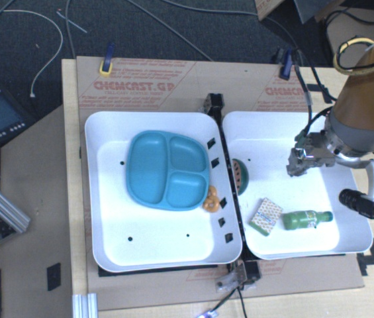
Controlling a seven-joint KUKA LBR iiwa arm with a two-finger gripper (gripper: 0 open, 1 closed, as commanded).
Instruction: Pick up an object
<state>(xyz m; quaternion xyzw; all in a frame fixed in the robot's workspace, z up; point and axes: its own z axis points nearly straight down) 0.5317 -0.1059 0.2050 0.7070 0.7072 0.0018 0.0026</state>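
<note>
We see the right bin (319,134) holding a green bottle (306,219) lying on its side beside a small patterned packet (265,216). Our gripper (297,164) hangs above that bin, apart from both; its state we cannot tell.

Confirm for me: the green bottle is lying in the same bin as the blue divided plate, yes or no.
No. The green bottle lies on its side in the right bin, while the blue divided plate sits in the left bin.
</note>
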